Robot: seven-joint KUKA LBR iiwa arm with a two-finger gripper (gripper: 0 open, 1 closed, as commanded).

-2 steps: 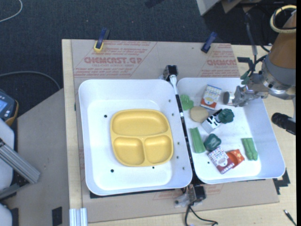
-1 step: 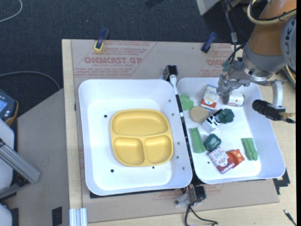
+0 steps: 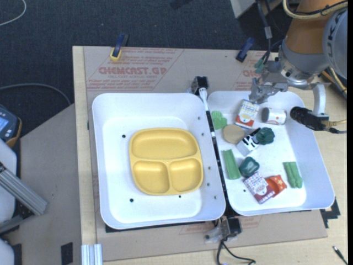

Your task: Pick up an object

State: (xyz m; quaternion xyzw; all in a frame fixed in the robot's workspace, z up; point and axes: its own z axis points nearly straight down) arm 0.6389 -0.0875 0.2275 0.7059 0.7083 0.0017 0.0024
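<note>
Positioned over small carton (image 3: 246,114) in right bin (image 3: 317,164); hand (image 3: 259,96) grip state apparently undeterminable. Lift outstanding.

Yellow tray (image 3: 165,160) in white left bin (image 3: 110,148); green stick (image 3: 230,164), red-white packet (image 3: 263,186) in white right bin (image 3: 320,164).

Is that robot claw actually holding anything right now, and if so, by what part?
It cannot be told. The gripper hangs right over the top edge of a small white-and-orange carton in the right bin.

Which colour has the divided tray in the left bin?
Yellow: the divided tray, clearest in the camera view.
</note>
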